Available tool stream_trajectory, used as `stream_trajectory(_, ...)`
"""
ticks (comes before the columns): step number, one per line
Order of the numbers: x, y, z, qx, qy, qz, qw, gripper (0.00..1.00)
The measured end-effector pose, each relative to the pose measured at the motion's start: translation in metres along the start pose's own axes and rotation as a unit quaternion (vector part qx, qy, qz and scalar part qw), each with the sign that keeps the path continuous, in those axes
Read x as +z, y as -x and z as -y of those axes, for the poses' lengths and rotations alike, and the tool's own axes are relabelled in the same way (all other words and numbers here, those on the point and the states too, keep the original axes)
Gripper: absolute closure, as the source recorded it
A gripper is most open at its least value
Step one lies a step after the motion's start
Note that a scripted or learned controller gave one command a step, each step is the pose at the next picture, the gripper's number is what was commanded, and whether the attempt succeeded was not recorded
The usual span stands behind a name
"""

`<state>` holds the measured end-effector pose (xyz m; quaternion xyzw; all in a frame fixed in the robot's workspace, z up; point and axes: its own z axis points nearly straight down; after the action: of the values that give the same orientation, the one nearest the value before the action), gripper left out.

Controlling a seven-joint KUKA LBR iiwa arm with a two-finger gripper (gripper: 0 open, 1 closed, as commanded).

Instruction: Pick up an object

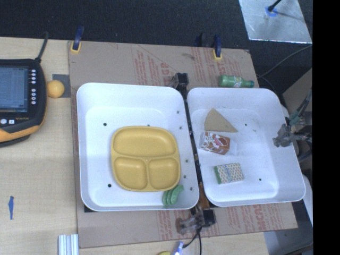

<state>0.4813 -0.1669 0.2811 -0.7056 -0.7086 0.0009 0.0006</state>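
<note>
A: Camera view first: where is the gripper (289, 134) placed?

B: It is seen at the 3 o'clock edge of the right bin (287, 187), just over the rim. Its metal parts are small and partly cut off at the frame's side, so whether it is spread or pressed together cannot be told. Nothing is seen between its tips.

A: And what could be picked?

B: Three flat things are laid in the right bin. A tan triangular card (218, 121) is set nearest 12 o'clock, a red-and-white packet (215, 142) just below it, and a small green-patterned packet (229, 172) toward 6 o'clock. All are found at roughly 9 o'clock from the gripper, well apart from it.

A: The long axis?

B: The green-patterned packet is judged the easiest target; its long side is run roughly from 9 to 3, slightly tilted. A reach toward 8 o'clock would be needed.

A: The other bin?

B: The left bin (90, 142) is occupied by a yellow divided plate (145, 157), with a green toy (172, 195) touching its 5 o'clock corner. What the toy is cannot be made out.
</note>
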Motion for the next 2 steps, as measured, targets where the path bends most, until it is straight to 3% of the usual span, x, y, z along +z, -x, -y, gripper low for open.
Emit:
stream_trajectory(1,0.034,-0.003,-0.044,-0.001,0.0,0.001,1.0,0.0)
stream_trajectory(2,0.189,-0.046,-0.114,-0.001,-0.001,0.0,1.0,0.0)
